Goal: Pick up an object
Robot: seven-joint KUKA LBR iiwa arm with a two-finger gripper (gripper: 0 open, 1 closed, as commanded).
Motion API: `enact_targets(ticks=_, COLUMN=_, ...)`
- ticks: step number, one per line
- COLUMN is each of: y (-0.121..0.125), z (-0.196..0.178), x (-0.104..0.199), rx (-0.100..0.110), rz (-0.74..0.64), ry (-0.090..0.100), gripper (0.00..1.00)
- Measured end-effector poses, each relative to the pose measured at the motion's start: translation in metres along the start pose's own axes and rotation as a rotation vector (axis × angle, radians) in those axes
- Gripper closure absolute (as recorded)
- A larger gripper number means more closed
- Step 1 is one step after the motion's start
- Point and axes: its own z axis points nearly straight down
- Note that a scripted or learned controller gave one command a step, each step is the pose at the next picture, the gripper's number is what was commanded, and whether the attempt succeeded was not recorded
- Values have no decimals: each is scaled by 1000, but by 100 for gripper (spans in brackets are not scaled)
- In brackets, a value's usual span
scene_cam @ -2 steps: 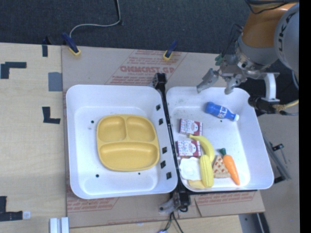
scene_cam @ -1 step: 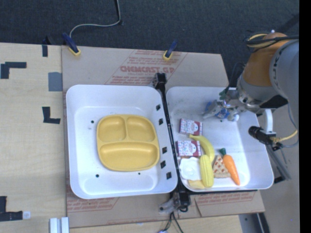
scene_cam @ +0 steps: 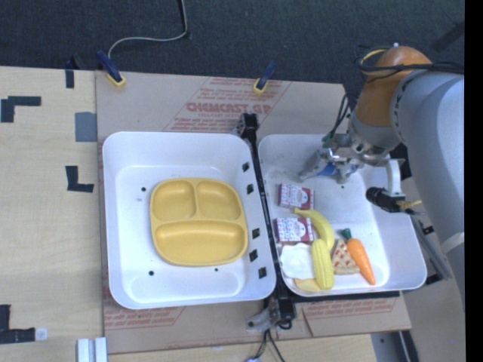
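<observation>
With the pincer [scene_cam: 332, 164] spread and holding nothing, the light, stiff banana [scene_cam: 321, 232] below it probably suits a mid-curve grip.

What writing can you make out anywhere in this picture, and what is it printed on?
"CHEMCAST GP" in red, on the brown board under the bins; smaller red print beside it repeats in rows but is too blurred to read.
Two small cartons in the right bin carry pink-and-white printing, too small to read.
The yellow tray in the left bin carries no text.
</observation>
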Motion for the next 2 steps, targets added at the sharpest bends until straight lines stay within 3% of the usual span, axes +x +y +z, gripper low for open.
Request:
enact_targets(ticks=1, y=-2, z=-8, x=-3, rx=7, rz=-2, ry=-6, gripper=100)
enact_targets(ticks=2, y=-2, z=-9, x=-3, rx=4, rz=-2, ry=-7, gripper=0)
